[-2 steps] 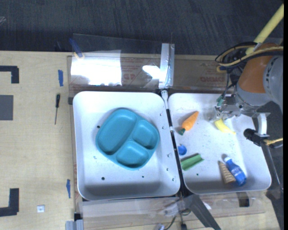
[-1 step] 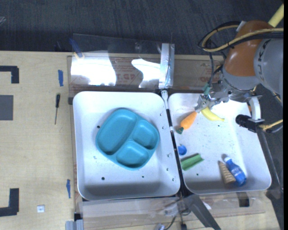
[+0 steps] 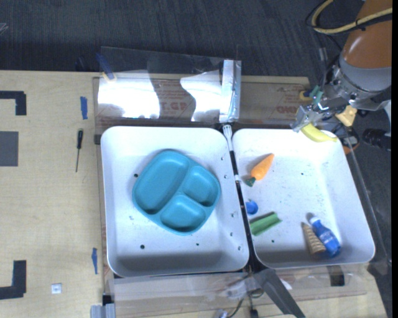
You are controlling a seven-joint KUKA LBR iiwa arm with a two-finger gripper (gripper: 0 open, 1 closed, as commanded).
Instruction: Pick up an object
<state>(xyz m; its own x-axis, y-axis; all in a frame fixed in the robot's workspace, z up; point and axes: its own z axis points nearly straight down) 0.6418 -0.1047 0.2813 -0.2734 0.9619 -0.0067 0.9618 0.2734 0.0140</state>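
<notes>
My gripper (image 3: 314, 123) hangs over the far edge of the right bin (image 3: 354, 186), near its back right corner. A small yellow banana-shaped object (image 3: 319, 133) sits between the fingertips and overlaps the bin's rim, so it looks lifted off the floor. Lying in the right bin are an orange carrot (image 3: 262, 166), a small blue ball (image 3: 251, 207), a green stick-like piece (image 3: 263, 223), a blue bottle (image 3: 326, 237) and a brown ridged piece (image 3: 310, 240) beside it.
The left bin (image 3: 118, 155) holds a blue divided plate (image 3: 177, 190). A clear plastic sheet (image 3: 168, 93) stands behind the left bin. A raised divider (image 3: 235, 180) runs between the two bins. Cables (image 3: 336, 18) loop above the arm at the top right.
</notes>
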